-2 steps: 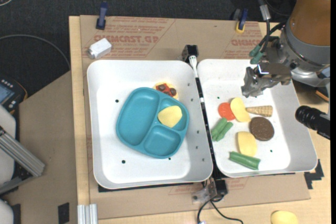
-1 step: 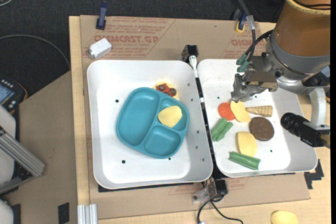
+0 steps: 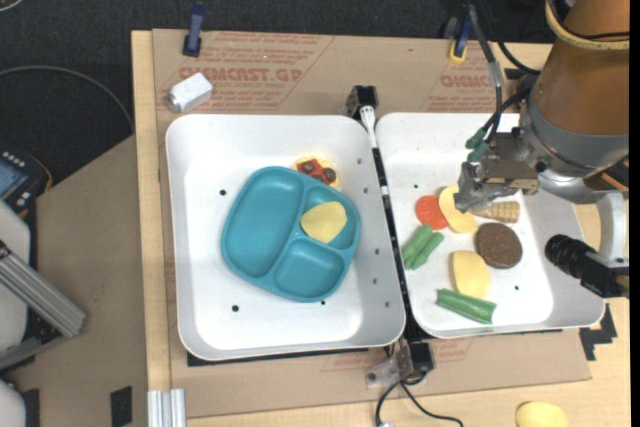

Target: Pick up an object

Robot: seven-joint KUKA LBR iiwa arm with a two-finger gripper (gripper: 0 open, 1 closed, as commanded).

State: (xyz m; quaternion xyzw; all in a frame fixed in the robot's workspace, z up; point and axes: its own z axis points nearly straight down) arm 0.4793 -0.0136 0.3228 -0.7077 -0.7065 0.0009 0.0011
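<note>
In the right bin (image 3: 560, 310) we see a cluster of toy food pieces, any of which could be the object to lift. Nearest the hand (image 3: 478, 200) lie a pale yellow round piece (image 3: 460, 218) and, touching its left side, an orange-red disc (image 3: 431, 210). A tan waffle-textured piece (image 3: 503, 211) lies just right of the hand's tip. Below that rests a dark brown cookie (image 3: 497, 245), and beside it, lower left, a yellow wedge (image 3: 470, 273). A green bean pod (image 3: 466, 305) lies just below the wedge, and another green piece (image 3: 421, 246) sits near the bin's left wall.

The hand hangs low over the yellow round piece and the waffle piece, its dark body covering the spot where its tip meets them. We cannot tell how far open it is, nor whether it has hold of anything. Above it rises the grey arm with its orange band (image 3: 595, 10).

In the left bin (image 3: 195, 245) a teal divided plate (image 3: 280, 235) holds a pale yellow piece (image 3: 324, 222) in its right compartment. A small red and dark item (image 3: 317, 169) lies just beyond the plate's upper edge. Both bins rest on the tabletop (image 3: 260, 65), where a small white block (image 3: 190, 92) lies near the far left corner.
</note>
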